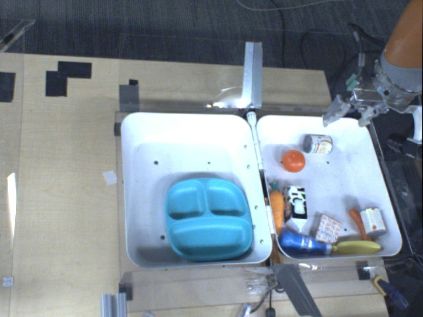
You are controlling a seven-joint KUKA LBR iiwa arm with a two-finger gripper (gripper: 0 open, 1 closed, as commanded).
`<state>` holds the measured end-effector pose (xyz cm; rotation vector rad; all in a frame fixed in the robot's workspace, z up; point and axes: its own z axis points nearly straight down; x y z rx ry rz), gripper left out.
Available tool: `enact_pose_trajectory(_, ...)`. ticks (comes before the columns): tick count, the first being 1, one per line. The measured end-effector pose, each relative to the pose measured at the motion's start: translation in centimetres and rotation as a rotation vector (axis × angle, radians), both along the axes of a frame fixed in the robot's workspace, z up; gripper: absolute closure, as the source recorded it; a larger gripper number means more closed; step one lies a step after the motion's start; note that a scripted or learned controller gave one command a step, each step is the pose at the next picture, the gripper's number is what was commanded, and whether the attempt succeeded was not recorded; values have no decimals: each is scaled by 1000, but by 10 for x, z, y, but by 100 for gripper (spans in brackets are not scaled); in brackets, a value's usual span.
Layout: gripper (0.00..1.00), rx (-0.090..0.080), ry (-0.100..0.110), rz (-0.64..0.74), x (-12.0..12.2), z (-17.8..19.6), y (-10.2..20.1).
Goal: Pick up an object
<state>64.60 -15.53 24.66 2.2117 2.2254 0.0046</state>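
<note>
Near rim, right bin [390, 197]: yellow banana [359, 247], blue bottle [301, 244] | middle: orange ball [293, 160], round, apart from small can [318, 144] | far corner: gripper [348, 110] above rim, fingers spread, holding nothing | left bin [135, 177]: 1 blue tray [208, 218]

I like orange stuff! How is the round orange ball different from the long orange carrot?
The ball is round; the carrot is long and thin. The ball sits alone in open space; the carrot lies against the right bin's left wall beside a black-and-white box. Both are orange and in the same bin.
</note>
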Motion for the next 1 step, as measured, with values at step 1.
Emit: enact_pose_trajectory(1, 0, -2, 0, 285, 24, -147, -17)
